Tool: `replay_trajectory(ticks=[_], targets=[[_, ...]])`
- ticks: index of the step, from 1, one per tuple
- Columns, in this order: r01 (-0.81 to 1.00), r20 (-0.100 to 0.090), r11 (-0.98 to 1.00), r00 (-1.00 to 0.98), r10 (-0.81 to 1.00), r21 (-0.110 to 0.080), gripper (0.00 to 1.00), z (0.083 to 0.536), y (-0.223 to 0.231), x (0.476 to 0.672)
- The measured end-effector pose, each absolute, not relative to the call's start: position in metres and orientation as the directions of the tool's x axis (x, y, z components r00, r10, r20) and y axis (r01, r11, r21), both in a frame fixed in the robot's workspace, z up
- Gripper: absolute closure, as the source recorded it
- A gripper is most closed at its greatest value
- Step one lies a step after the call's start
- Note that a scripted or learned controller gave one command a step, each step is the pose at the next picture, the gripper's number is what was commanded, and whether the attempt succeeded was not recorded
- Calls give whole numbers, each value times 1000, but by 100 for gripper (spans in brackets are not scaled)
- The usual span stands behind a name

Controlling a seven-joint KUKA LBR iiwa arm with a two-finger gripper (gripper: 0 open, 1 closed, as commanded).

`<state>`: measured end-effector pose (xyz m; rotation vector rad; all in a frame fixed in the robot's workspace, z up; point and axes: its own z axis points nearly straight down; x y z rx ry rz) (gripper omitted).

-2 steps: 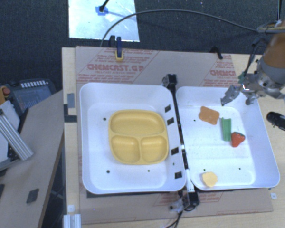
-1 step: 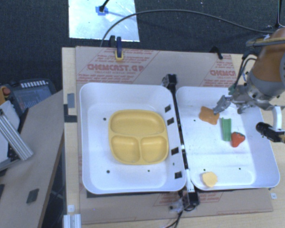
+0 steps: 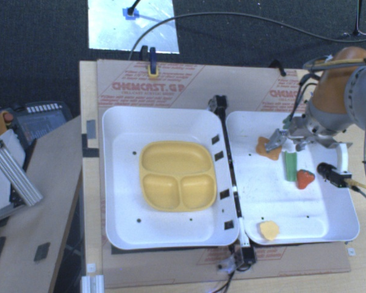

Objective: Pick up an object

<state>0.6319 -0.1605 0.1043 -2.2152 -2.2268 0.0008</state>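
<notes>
"CHEMCAST GP" lettering point(image 3: 148, 86) behind bins; end effector point(image 3: 291, 134) over green block point(image 3: 290, 166); grip state unclear

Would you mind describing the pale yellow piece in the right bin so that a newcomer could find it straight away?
Start at the right bin, the one without the yellow divided tray. Go to its near edge, close to the divider between the bins: the pale yellow piece lies there alone. Its neighbours, an orange piece, a green stick and a red piece, cluster farther back by the end effector.
</notes>
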Motion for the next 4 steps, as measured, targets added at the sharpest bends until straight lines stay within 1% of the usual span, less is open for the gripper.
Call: replay_trajectory(ticks=[1, 2, 3, 4], targets=[[1000, -2, 7, -7, 1000, 6, 100, 118, -161, 634], [1000, -2, 5, -5, 1000, 6, 100, 164, -161, 641], [1000, -2, 5, -5, 1000, 8, 100, 214, -162, 643], [1000, 1, 10, -10, 1000, 4, 100, 228, -107, 645]])
